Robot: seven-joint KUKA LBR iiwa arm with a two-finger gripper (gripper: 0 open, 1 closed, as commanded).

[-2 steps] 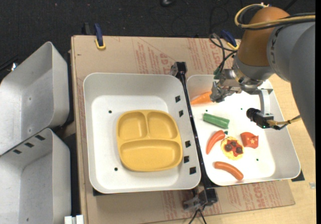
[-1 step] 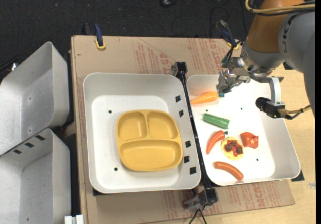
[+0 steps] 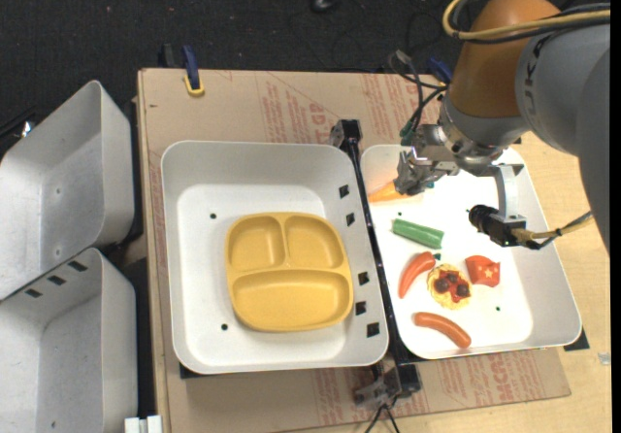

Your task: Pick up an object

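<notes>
On the brown board (image 3: 262, 101) under the bins we see reddish printed lettering, too faint and skewed to read; part of a dark logo shows on the grey arm (image 3: 568, 62) at the right edge, likewise unreadable. The arm enters from the right, its orange band (image 3: 500, 52) above the wrist, and bends down so that the gripper (image 3: 415, 172) hangs over the far left corner of the right bin (image 3: 553, 324). We cannot tell how the gripper is set, since its tip is dark and seen from above. An orange carrot-like piece (image 3: 385, 193) lies just beside the gripper, on its left and near side, against the bin's left wall. A green piece (image 3: 418, 231) lies near, further toward us. Beyond it come a red pepper (image 3: 417, 272), a small pizza-like round (image 3: 450, 286), a red strawberry-like piece (image 3: 483, 270) and a sausage (image 3: 442, 328). The left bin (image 3: 194, 324) holds a yellow divided plate (image 3: 289, 271), well apart from the gripper
</notes>
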